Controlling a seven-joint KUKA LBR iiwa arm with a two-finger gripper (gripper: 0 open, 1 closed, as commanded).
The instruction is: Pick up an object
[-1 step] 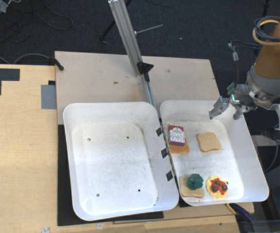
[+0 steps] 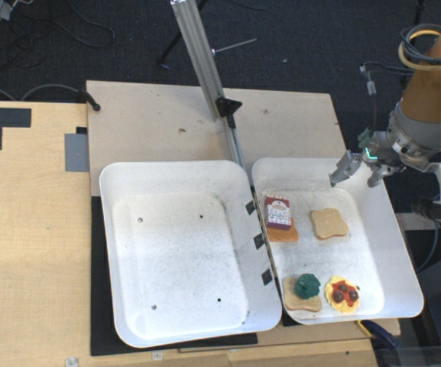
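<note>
Camera view is showing toy food lying in the right bin (image 2: 392, 228) — nearest, a green piece (image 2: 307, 285), farther, a bread slice (image 2: 329, 224). Beyond, the claw (image 2: 359, 171) is hovering spread, gripping nothing — it should be descending squarely over the slice.

Two shallow white bins side by side: the left bin (image 2: 128, 197) and the right bin (image 2: 392, 258). In the right bin, four items: one red packet on an orange slab (image 2: 279, 218), one slice of bread (image 2: 329, 224), one green lump on a second slice (image 2: 306, 290), one yellow piece with red topping (image 2: 343, 293). One arm, two fingers (image 2: 345, 168).
</note>
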